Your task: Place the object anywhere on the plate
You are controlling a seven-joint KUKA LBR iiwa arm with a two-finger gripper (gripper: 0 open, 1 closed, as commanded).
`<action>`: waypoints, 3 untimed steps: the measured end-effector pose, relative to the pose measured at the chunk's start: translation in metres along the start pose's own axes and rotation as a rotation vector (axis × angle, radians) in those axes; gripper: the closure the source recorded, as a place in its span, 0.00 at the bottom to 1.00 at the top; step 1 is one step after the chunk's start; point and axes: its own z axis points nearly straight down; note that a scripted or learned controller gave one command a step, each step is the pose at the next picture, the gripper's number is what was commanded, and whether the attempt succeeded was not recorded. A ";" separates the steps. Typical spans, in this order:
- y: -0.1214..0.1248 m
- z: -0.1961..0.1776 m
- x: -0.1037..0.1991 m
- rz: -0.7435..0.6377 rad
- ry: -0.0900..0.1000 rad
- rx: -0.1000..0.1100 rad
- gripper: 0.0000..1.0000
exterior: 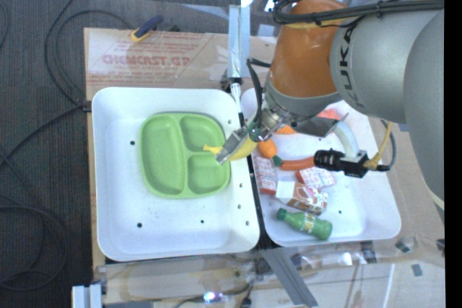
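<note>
We see the claw [237,146] over the right edge of the green plate [170,155], which lies in the left bin [115,227]. Its fingers are clamped on a yellow banana [245,148], held just above the plate's rim, at the wall between the bins. In the right bin [375,220] we spot an orange [268,148], a carrot [297,163], red-and-white packets [307,192] and a green bottle [306,223].

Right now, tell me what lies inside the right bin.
In the right bin: a green bottle, red and white packets, a carrot and an orange ball. The arm covers the bin's far part, so anything there is hidden.
</note>
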 end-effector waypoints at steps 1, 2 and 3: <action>0.000 0.000 0.000 0.000 0.000 0.000 0.00; 0.000 0.000 0.000 0.000 0.000 0.000 0.00; 0.000 0.000 0.000 0.000 0.000 0.000 0.00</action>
